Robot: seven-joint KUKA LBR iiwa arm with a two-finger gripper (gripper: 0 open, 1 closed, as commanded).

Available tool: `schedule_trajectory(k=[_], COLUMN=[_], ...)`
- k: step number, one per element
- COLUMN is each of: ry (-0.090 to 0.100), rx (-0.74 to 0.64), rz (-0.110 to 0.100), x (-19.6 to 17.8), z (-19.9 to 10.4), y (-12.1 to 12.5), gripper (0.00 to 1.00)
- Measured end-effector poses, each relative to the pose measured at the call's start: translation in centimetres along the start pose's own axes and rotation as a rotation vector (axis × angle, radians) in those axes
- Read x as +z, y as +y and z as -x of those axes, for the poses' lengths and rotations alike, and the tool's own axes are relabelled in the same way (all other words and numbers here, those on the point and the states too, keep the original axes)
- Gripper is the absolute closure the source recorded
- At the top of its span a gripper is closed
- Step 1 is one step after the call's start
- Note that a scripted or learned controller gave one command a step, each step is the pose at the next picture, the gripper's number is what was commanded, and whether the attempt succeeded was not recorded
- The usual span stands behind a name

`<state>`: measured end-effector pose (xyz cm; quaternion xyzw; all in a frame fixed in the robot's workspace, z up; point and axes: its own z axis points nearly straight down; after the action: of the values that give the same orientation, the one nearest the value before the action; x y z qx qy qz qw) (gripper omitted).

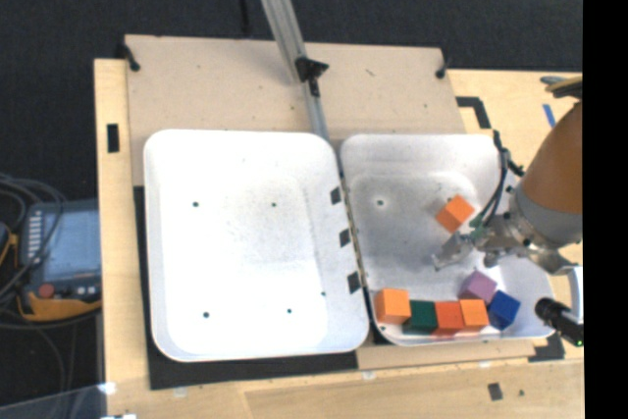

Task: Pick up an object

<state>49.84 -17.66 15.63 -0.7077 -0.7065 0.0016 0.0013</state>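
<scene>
The approach step seems in hand: the gripper (453,253) hovers in the right bin (412,162), finger state impossible to tell, and must next descend on the orange block (455,212) at its twelve o'clock.

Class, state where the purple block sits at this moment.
The purple block lies in the right bin, near its front edge, just above the row of blocks and beside the blue block.

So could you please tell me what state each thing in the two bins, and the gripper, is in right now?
Gripper: low in the right bin, beside the lone orange block.
Lone orange block: tilted, mid-bin, apart from the rest.
Orange block: at the front wall, left end of the row.
Green block: in that row.
Two orange blocks: side by side in that row.
Purple block: behind the row.
Blue block: tilted, right end.
</scene>
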Motion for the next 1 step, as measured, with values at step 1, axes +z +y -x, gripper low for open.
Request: schedule_trajectory(k=[1], ry=[-0.003], rx=[0.001], rz=[0.009], x=[5.83], z=[0.26], y=[0.36], gripper=[0.00])
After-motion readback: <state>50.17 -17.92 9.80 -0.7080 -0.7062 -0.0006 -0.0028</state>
